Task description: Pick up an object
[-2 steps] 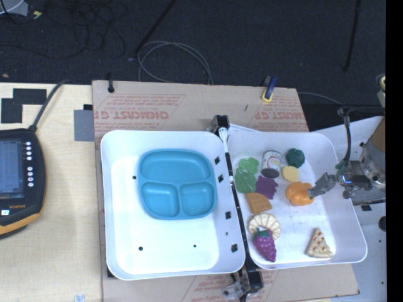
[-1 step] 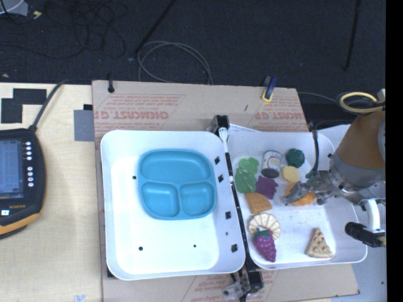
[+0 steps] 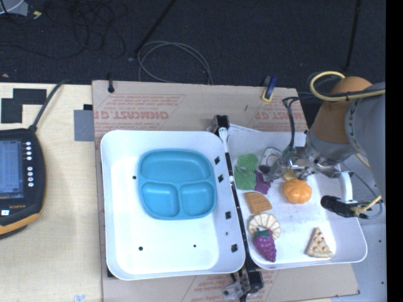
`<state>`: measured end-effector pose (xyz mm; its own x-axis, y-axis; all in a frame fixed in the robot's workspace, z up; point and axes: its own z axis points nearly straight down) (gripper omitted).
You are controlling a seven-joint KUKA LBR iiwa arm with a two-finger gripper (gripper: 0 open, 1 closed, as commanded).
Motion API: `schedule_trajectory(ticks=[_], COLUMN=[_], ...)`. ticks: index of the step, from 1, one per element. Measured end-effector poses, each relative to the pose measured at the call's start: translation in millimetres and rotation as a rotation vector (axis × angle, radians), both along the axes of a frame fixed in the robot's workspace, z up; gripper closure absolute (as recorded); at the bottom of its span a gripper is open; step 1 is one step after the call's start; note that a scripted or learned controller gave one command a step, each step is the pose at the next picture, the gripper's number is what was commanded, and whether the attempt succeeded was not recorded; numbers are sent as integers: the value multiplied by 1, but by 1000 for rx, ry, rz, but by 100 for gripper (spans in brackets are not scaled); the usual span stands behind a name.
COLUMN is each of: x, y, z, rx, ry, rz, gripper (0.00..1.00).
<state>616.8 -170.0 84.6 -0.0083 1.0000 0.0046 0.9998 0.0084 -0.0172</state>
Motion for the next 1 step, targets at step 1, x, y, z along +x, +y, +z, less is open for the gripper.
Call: schedule_trajectory(ticks=[1], x=[17], y=[-37], z=[-3], rx=[2], ry=[35], rz=[-3], gripper=[0])
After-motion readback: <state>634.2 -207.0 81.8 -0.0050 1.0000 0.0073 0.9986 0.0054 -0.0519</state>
